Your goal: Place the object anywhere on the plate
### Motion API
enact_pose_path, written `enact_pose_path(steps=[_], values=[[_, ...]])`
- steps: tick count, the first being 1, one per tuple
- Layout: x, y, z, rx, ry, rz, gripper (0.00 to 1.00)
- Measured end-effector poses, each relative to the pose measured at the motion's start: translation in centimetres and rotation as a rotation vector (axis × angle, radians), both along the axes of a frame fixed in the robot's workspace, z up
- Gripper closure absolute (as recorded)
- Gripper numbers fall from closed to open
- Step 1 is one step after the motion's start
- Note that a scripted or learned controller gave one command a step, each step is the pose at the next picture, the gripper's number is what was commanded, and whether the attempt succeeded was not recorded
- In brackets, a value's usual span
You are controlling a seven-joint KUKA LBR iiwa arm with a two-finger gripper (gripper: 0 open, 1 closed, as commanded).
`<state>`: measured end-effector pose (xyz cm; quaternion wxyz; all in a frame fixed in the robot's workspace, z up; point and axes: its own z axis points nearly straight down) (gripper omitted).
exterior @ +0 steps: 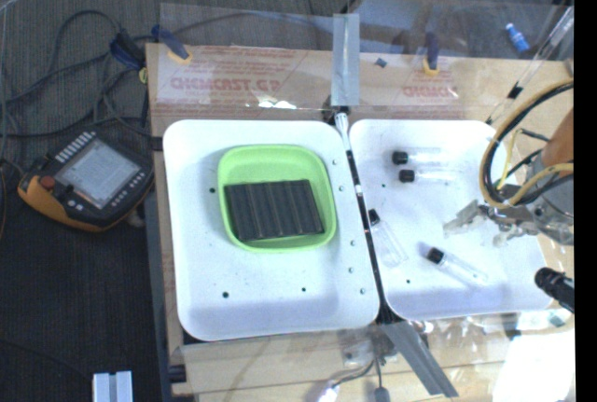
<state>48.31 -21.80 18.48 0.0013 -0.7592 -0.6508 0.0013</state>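
A green square plate [275, 164] with a dark ridged insert lies in the left bin [201, 288]. Several clear tubes with black caps lie in the right bin [504, 298]. Two of them [417, 155] [424, 174] are near its back, one [384, 234] runs along its left wall, and one [454, 265] sits near the front. My gripper [480, 228] hangs over the right side of the right bin, just behind and to the right of the front tube. It is open, with nothing between its fingers.
A teach pendant [89, 181] and cables lie on the floor left of the bench. Yellow and black cables [499, 158] loop at the arm's wrist over the right bin's right edge. A taped ridge [359, 204] divides the two bins.
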Motion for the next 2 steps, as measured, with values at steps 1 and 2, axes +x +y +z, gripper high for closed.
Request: enact_pose_path(steps=[1,2], values=[[0.00,0.00,0.00,0.000,0.000,0.000,0.00],[0.00,0.00,0.00,0.000,0.000,0.000,0.00]])
